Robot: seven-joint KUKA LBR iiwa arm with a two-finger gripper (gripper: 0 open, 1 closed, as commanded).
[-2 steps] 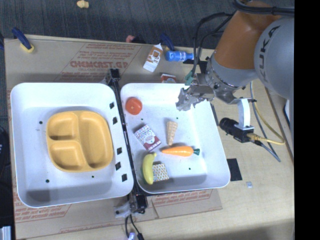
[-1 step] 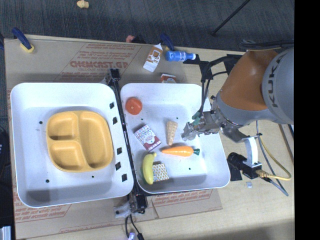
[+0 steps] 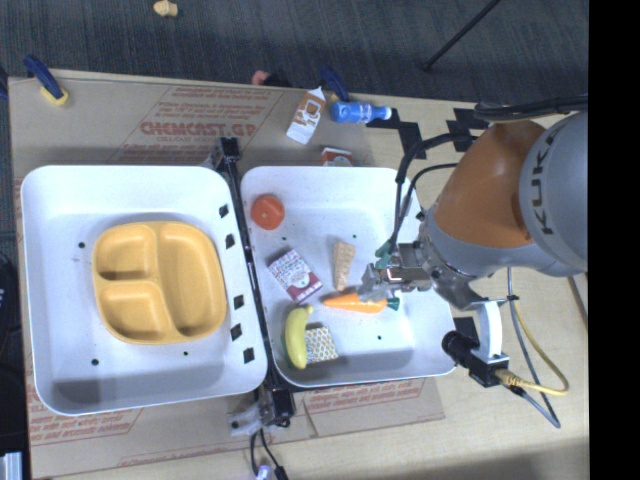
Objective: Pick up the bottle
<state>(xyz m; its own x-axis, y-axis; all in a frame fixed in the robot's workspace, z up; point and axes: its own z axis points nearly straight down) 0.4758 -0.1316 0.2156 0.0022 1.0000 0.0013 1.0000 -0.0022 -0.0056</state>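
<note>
Oddly, the gripper (image 3: pixel 383 280), finger state unclear, hovers by the carrot (image 3: pixel 354 304); bottle (image 3: pixel 358 113) lies outside the bins

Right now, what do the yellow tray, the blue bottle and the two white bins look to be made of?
The yellow tray looks like moulded plastic, matte, with smooth rounded compartments. The blue bottle, lying on the bench behind the bins, seems plastic, slightly glossy; it is too small to be sure. The left bin and the right bin look like thin formed plastic, smooth with soft sheen and rounded corners.
</note>
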